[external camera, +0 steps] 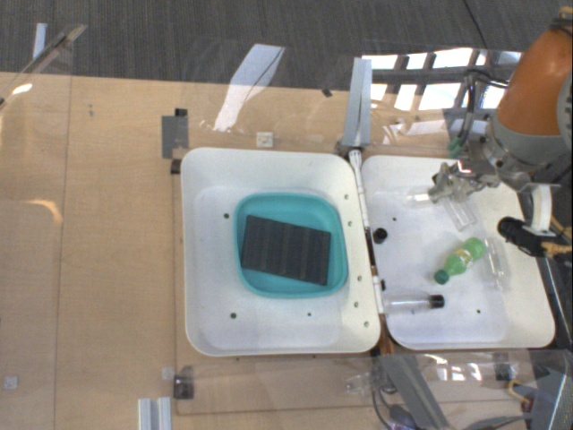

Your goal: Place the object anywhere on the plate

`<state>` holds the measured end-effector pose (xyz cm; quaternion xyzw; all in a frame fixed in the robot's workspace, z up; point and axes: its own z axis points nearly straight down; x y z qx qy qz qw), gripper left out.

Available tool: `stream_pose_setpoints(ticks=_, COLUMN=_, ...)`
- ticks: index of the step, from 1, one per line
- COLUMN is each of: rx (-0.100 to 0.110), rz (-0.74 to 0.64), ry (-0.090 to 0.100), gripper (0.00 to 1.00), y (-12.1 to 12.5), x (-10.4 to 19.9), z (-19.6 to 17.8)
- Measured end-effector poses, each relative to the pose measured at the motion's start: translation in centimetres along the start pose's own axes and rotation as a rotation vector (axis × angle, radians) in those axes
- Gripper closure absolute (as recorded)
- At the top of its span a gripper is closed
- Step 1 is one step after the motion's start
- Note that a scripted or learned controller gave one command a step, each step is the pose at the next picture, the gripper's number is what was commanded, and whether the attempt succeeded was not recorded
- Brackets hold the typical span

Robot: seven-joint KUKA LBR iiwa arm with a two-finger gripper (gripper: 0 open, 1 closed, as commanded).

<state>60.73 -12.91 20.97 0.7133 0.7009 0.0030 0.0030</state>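
Note:
A teal plate (pixel 249 280) sits in the left bin (pixel 206 321). A dark ridged rectangular pad (pixel 286 249) lies flat on it, slightly turned. In the right bin (pixel 528 330) lie a small green bottle (pixel 461 261), a clear tube with a black cap (pixel 414 303) and a clear plastic piece (pixel 495 263). My gripper (pixel 455 184) hangs over the far part of the right bin, above and behind the green bottle. A clear piece (pixel 461 213) sits just below it; I cannot tell whether it is held.
A small black dot (pixel 380 236) marks the right bin's left side. A black part (pixel 522 232) sticks into the right bin's right edge, under the arm. A raised divider (pixel 365 240) separates the bins. Bare wooden bench (pixel 89 240) lies to the left.

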Motion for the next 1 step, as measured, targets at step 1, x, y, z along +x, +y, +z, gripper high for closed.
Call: stream_pose_setpoints(ticks=1, rx=0.0, rz=0.0, ry=0.0, gripper=0.0, y=0.0, x=-0.01, z=0.0)
